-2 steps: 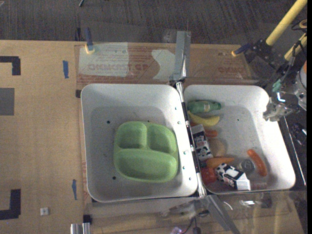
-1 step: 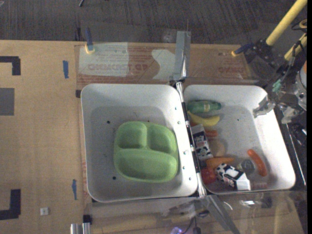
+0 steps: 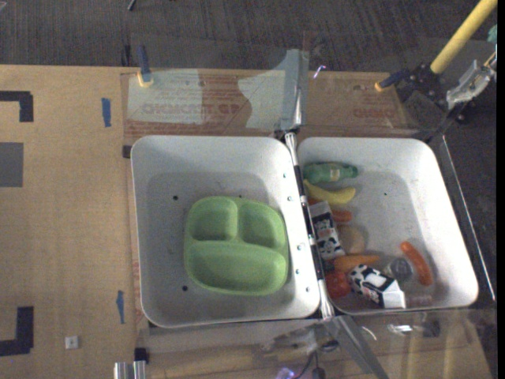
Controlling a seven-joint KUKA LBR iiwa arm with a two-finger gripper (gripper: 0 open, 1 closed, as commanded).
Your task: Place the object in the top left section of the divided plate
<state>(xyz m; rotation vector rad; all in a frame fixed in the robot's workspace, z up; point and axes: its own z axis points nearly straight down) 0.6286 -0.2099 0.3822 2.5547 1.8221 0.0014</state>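
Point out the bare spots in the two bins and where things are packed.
Left bin: bare floor all round the green divided plate, widest along the bin's far and left walls; the plate's three sections are bare too. Right bin: bare middle and far right corner. Crowded: its left wall and near edge, from the banana to the milk carton.

Divided plate (image 3: 235,247): matt green plastic, smooth. Bins (image 3: 158,172): white, likely plastic, faint sheen. Bench (image 3: 63,212): matt brown board.
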